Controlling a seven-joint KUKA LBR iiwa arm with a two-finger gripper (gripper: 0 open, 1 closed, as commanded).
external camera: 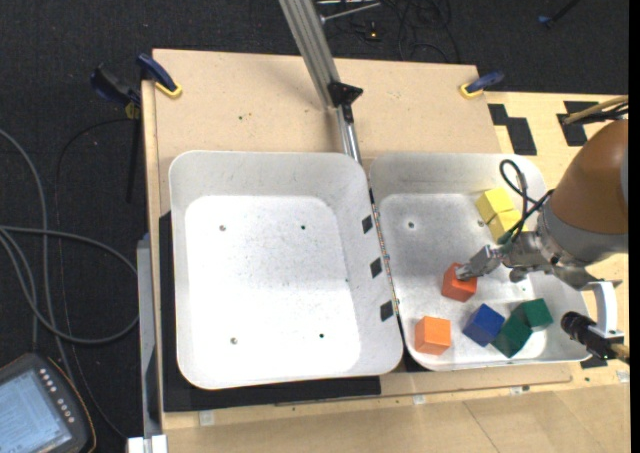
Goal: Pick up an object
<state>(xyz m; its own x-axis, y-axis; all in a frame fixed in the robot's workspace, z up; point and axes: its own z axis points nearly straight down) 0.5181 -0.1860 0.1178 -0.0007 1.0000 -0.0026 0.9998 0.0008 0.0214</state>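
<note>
Fingers [478, 263], spread unclear, just above red block [459, 285]; orange block [433, 333], blue block [485, 324], 2 green blocks [524, 326] nearby.

I see two white bins [270, 166] speckled with dark flecks on a tan desk [250, 91]. In the right one: a yellow block [496, 209], a red-orange block [459, 285], an orange block [433, 334], a blue block [484, 324] — and two dark green blocks [524, 325].

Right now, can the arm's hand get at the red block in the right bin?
Probably yes. The hand hangs just above the red block, which sits apart from the orange block and blue block, so nothing seems to block it.
</note>
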